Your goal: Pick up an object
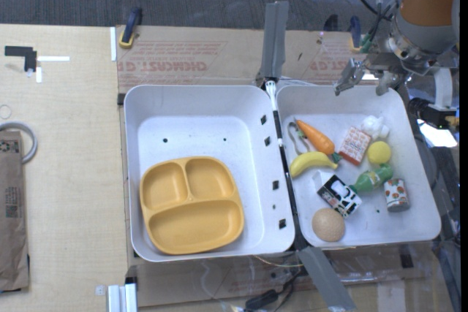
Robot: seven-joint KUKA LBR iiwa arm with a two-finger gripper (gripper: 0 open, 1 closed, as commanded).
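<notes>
We see the two-finger gripper [363, 78] hanging with its fingers spread apart and holding nothing. Below it lie a smooth tapered orange plastic carrot [316, 135], a curved yellow banana [312, 162] and a round yellow lemon [379, 152].

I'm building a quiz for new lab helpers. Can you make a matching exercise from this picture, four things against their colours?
Things:
1. plate
2. carrot
3. lemon
4. bottle

Colours:
A. green
B. orange
C. bright yellow, round
D. mustard yellow, with three sections

Pairs: 1-D, 2-B, 3-C, 4-A
</notes>
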